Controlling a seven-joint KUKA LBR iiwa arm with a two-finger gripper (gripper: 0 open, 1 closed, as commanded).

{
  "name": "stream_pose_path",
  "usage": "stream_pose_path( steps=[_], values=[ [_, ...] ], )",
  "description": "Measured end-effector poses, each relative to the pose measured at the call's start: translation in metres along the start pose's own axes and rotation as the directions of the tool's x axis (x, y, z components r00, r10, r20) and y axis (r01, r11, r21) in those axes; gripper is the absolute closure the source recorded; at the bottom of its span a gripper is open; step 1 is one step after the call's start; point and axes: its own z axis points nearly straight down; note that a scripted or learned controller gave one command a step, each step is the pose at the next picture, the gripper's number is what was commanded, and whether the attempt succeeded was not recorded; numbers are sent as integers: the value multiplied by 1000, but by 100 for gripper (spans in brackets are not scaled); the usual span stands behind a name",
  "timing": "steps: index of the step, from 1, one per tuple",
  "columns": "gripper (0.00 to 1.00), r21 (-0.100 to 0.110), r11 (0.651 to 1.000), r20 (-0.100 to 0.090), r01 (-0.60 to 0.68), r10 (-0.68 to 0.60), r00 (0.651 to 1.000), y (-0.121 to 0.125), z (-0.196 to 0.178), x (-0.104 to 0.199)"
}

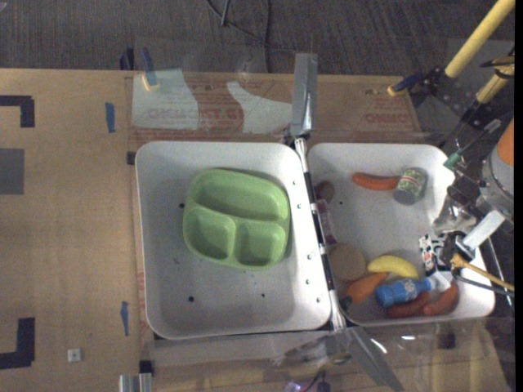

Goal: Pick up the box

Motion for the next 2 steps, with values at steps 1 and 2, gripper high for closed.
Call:
stream_pose_path(
  steps=[1,2],
  values=[
    [100,0,1000,1,-2,2,1000,1,-9,0],
    [100,-1,1000,1,-3,3,1000,1,-19,-1]
  ],
)
